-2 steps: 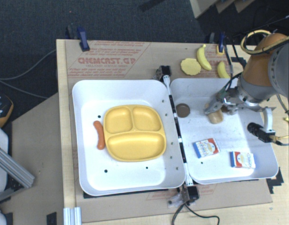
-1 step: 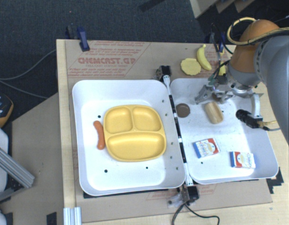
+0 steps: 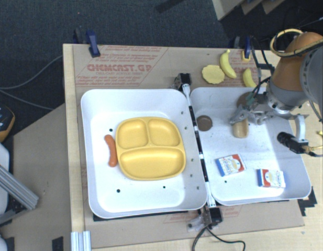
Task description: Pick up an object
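Near edge of tabletop: right bin [image 3: 302, 184] holds two small cartons, one [image 3: 230, 165] toward its middle, one [image 3: 270, 178] at its near right corner. Left bin [image 3: 93, 156] carries a yellow divided plate [image 3: 149, 148] with an orange sausage [image 3: 111, 150] along its left side.

Farther in, a tan cylinder [image 3: 240, 129] lies in the right bin's far half, brown disc [image 3: 204, 123] beside it by the bin wall. Jaws [image 3: 244, 115] sit directly above the cylinder, apparently touching its top; cannot tell whether apart or together.

Judgement: centre over the cylinder, descend fully before closing, lift straight.

Far edge: bananas [image 3: 228, 64] outside the bins.
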`<action>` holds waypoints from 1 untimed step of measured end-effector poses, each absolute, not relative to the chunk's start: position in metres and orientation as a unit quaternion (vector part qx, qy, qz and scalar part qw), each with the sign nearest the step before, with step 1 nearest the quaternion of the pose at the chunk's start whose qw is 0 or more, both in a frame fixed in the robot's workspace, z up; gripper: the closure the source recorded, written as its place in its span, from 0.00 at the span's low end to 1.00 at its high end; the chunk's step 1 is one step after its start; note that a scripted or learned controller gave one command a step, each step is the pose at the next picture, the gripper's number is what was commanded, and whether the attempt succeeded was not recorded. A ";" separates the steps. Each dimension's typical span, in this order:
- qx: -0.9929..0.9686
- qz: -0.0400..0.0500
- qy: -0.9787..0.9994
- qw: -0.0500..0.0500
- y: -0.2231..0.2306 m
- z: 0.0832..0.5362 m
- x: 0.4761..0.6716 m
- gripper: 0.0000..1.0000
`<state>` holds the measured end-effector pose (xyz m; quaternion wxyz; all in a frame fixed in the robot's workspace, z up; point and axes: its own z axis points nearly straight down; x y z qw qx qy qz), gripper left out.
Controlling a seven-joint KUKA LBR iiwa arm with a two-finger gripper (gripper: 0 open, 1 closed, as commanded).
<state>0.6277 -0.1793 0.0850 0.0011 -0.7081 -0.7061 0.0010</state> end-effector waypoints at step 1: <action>-0.707 -0.001 -0.707 -0.001 -0.203 0.085 0.668 0.00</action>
